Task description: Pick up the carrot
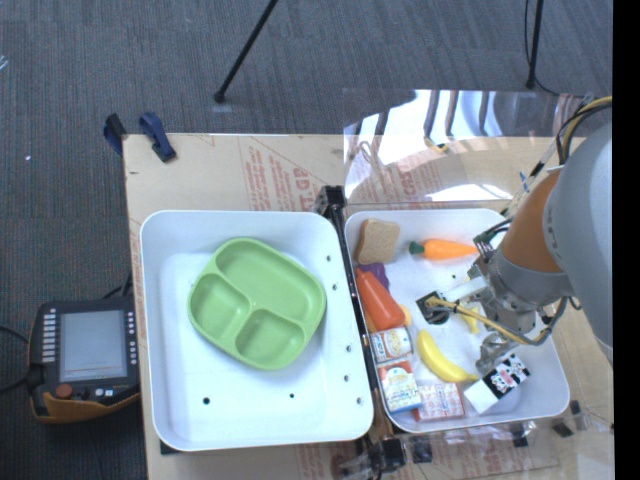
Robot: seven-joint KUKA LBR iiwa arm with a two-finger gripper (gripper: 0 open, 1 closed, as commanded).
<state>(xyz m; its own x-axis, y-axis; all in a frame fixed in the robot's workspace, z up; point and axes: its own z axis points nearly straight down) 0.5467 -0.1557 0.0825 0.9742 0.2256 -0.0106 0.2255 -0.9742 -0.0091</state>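
Observation:
The carrot (pixel 447 250), orange with a green top at its left end, lies on its side near the back of the right bin (pixel 455 218), just right of a slice of bread (pixel 378 240). My gripper (pixel 492 345) hangs over the right part of that bin, toward the front and right of the carrot and apart from it. It is above the gap between a banana (pixel 441 359) and a black-and-white cow-print carton (pixel 501 378). Nothing shows between its fingers.
The right bin also holds an orange-red bottle (pixel 379 301), a purple piece (pixel 372 274) and small cartons (pixel 399 386) along its left and front sides. A green divided plate (pixel 257 301) sits in the left bin (pixel 160 368). A teach pendant (pixel 85 356) lies off the bench at left.

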